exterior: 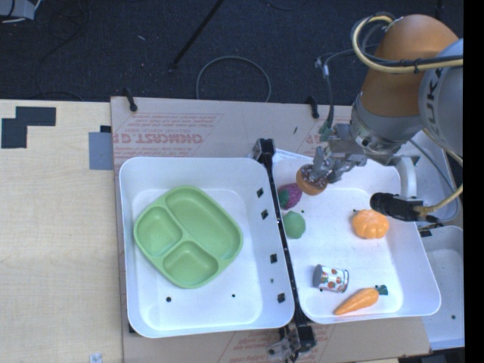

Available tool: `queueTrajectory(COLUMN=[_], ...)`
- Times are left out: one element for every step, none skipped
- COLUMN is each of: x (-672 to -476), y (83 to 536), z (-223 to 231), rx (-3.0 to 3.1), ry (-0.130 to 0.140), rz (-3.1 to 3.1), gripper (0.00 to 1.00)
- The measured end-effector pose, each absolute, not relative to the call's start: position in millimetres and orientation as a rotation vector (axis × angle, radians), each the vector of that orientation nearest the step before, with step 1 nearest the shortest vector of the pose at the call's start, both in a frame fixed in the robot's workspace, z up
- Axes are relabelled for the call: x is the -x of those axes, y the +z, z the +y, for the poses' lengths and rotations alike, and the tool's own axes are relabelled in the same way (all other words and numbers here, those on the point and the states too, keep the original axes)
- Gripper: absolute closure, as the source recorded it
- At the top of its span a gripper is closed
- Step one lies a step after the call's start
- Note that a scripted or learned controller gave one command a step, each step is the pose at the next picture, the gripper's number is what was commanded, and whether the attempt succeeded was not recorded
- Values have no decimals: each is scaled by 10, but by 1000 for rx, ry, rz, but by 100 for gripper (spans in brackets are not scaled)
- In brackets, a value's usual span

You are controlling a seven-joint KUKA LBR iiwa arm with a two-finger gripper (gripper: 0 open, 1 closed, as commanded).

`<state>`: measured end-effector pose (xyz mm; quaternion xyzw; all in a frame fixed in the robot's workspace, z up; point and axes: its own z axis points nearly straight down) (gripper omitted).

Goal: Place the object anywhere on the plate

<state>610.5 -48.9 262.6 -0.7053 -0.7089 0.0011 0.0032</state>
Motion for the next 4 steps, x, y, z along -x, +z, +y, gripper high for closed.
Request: queueTrajectory(x=[-6095, -6068, -5983, -5969], y=[2536, 2350, 2204, 2125], z=[-70, 436, 937, 1443], rx=[2213, 2212, 2212, 2213], ry=[4, 7, 7, 5], rz=[-2222, -2221, -2222, -2224], gripper=[100, 100, 100, 100])
